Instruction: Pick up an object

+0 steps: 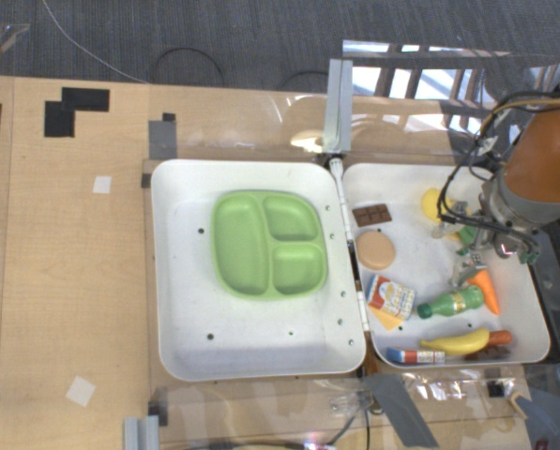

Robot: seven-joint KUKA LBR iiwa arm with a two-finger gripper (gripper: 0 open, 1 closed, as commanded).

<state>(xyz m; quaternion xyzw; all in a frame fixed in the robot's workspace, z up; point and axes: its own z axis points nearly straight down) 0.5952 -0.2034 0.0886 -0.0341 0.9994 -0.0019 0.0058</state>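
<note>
The grey arm (pixel 533 195) reaches in from the right, its orange band (pixel 545 153) showing broad above the wrist. Black cables loop around the wrist on its left side. The gripper (pixel 470 262) points steeply downward below it.

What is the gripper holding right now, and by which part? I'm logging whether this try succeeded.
It cannot be told. The gripper is down in the right bin, right by the carrot and green bottle, with nothing visibly gripped.
</note>
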